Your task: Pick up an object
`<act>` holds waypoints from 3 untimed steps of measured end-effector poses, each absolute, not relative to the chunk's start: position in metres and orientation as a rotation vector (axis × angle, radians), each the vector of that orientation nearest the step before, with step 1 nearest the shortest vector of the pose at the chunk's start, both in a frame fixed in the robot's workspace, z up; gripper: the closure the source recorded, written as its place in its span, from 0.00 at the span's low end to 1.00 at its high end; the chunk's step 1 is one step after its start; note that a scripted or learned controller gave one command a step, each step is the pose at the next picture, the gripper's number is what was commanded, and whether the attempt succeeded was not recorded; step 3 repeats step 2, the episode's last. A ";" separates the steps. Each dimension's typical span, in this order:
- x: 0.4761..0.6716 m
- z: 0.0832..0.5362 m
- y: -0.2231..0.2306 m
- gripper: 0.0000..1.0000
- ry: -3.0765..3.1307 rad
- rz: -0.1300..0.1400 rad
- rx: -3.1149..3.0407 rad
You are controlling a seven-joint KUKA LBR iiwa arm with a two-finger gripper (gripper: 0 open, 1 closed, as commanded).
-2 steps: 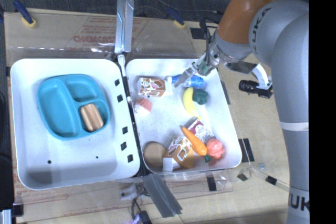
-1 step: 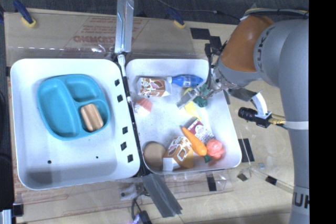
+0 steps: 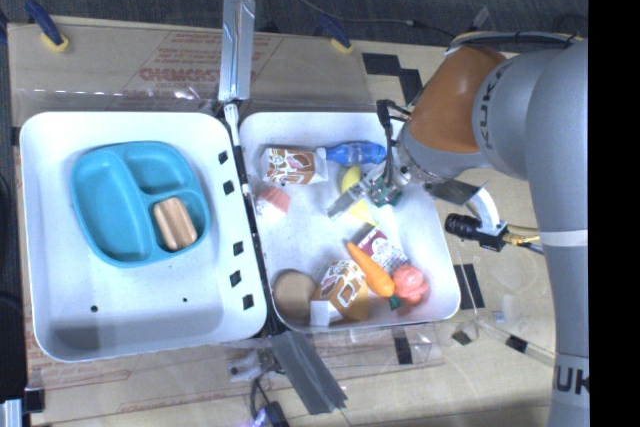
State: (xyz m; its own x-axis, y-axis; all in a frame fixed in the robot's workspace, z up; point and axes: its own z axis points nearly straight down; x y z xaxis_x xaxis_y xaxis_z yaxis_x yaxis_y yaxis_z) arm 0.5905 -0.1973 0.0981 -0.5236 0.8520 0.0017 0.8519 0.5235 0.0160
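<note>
My gripper (image 3: 363, 198) is low in the right bin (image 3: 440, 245), near its middle back. It stands open, with one grey finger (image 3: 341, 204) pointing left. A yellow fruit (image 3: 350, 179) lies just behind that finger, touching or nearly touching it, and a bit of yellow shows between the fingers. Nothing is clearly held. Close by lie a blue object (image 3: 356, 153), a brown-and-white carton (image 3: 290, 165), a small pink-and-white piece (image 3: 272, 202), a printed packet (image 3: 377, 240), an orange carrot (image 3: 370, 272) and a red fruit (image 3: 410, 284).
A second carton (image 3: 343, 286) and a brown round item (image 3: 293, 292) sit at the right bin's front. The left bin (image 3: 60, 315) holds a blue divided plate (image 3: 110, 205) with a brown bun (image 3: 175, 223) on it. The arm's orange band (image 3: 455, 105) hangs over the right bin's back right corner.
</note>
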 end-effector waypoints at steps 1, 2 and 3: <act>0.588 0.105 -0.199 1.00 2.743 0.012 1.531; 0.599 0.223 -0.160 1.00 2.344 0.003 2.087; 0.599 0.223 -0.160 1.00 2.344 0.003 2.087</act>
